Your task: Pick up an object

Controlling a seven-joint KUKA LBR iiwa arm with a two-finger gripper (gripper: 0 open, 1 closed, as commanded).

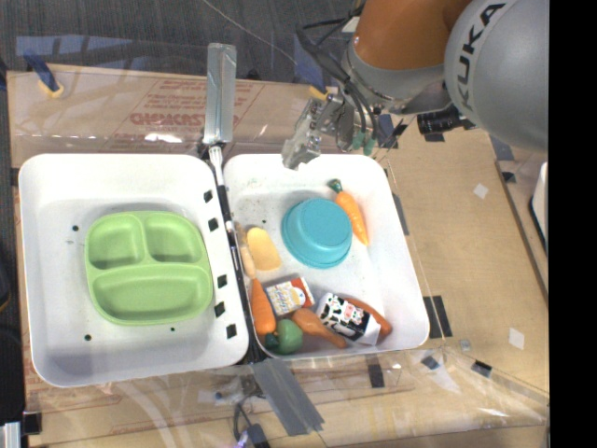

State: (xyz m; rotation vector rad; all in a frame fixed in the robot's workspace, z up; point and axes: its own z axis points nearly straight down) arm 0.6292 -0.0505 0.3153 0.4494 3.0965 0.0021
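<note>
Camera view is showing me reaching in over the far edge of the right bin (403, 278), with my gripper (308, 143) hanging above its far rim, up and to the left of the blue bowl (318, 232). I am carrying nothing between my fingers; whether they are spread or pressed together I cannot tell from this slant (the metal parts are blurring into one another).

Taking the blue bowl as my landmark: it is sitting upside down near the middle of the right bin. A small carrot (352, 211) is lying against its right side, touching or nearly so. Just to the bowl's lower left a pale yellow piece (262, 249) is resting, and below that a small orange carton (287, 296). Nearer the camera from the bowl, a black-and-white milk carton (343, 317) is lying on its side across a longer carrot (322, 329), with a green round fruit (288, 337) at the near left corner. Well to the bowl's left, in the other bin (47, 278), a green divided plate (147, 267) is sitting alone.

As I judge it, the task is barely under way: nothing is lifted, every object is lying in a bin, and I am not yet touching any of them. Choosing a target, descending, closing and raising all remain.
</note>
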